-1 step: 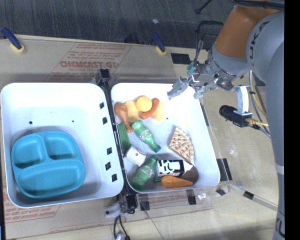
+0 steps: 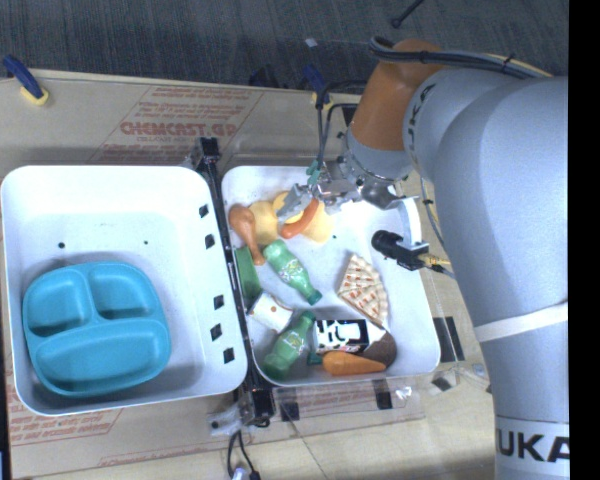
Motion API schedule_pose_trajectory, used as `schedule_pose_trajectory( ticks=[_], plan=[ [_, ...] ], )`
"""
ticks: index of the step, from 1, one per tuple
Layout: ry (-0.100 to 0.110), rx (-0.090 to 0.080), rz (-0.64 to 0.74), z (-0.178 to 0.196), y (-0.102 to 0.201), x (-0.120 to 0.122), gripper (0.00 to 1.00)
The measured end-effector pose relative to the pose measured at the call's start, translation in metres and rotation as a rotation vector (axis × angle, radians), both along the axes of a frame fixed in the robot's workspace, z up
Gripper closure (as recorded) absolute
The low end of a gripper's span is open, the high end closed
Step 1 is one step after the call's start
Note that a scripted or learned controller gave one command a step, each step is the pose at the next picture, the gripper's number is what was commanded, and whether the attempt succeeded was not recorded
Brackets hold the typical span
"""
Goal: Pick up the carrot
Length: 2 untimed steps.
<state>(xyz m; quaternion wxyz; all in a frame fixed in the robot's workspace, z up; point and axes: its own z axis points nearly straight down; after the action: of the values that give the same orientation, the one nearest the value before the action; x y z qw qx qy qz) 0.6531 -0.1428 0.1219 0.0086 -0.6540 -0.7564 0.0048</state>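
Camera view: the claw (image 2: 302,200) hangs low at the far end of the right bin (image 2: 412,303), over a heap of toy food with an orange piece (image 2: 298,222) just beneath it; I cannot tell whether it is clenched or released. The carrot (image 2: 354,364) lies flat along the near wall, well apart from the claw, beside a dark packet (image 2: 340,334). A good pick, I'd say, means crossing there and closing across its narrow width.
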Motion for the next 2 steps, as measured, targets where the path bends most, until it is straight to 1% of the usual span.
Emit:
schedule_pose_trajectory(
  ticks=[1, 2],
  plan=[
    [-0.004, -0.007, -0.367, -0.031, 0.028, 0.002, 0.0],
    [-0.01, -0.026, -0.445, -0.029, 0.045, -0.004, 0.0]
  ],
)
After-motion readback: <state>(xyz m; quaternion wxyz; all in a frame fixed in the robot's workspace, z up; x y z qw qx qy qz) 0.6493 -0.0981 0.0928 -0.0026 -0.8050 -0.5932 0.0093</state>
